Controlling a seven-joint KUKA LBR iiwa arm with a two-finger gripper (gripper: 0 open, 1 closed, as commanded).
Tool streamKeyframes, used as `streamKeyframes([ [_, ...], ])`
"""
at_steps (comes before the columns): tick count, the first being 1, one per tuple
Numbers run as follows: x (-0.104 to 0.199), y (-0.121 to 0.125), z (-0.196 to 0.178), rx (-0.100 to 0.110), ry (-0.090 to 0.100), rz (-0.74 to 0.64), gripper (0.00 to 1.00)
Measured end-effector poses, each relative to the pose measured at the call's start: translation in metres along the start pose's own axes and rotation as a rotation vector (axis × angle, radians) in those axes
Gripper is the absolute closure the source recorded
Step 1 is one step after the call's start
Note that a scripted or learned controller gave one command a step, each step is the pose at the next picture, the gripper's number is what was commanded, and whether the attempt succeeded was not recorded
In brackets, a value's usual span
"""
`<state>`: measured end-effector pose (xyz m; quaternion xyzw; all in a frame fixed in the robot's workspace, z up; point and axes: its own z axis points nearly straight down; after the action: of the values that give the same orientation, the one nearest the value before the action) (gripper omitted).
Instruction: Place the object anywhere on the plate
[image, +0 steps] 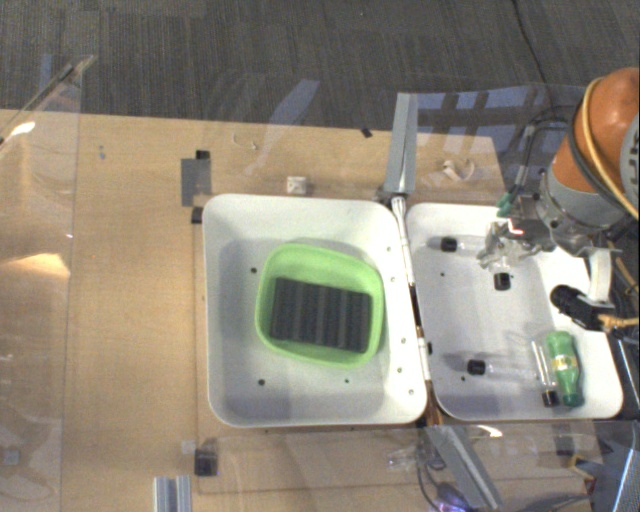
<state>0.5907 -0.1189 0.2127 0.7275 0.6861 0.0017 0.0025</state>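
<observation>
The hand (505, 240) hung over the right bin (455, 385) near its 12 o'clock rim; whether it was clenched or released I cannot tell, and nothing showed in it. The green bottle (564, 368) lay at the bin's 4 o'clock corner, well apart from the hand. The green plate (320, 316) sat in the left bin (235, 390) on the tabletop (110, 300).
</observation>
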Motion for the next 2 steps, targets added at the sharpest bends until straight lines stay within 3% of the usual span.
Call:
streamKeyframes([
  [1,0.078,-0.001,0.028,0.001,0.002,-0.177,1.00],
  [2,0.173,-0.026,0.028,0.002,0.002,-0.099,1.00],
])
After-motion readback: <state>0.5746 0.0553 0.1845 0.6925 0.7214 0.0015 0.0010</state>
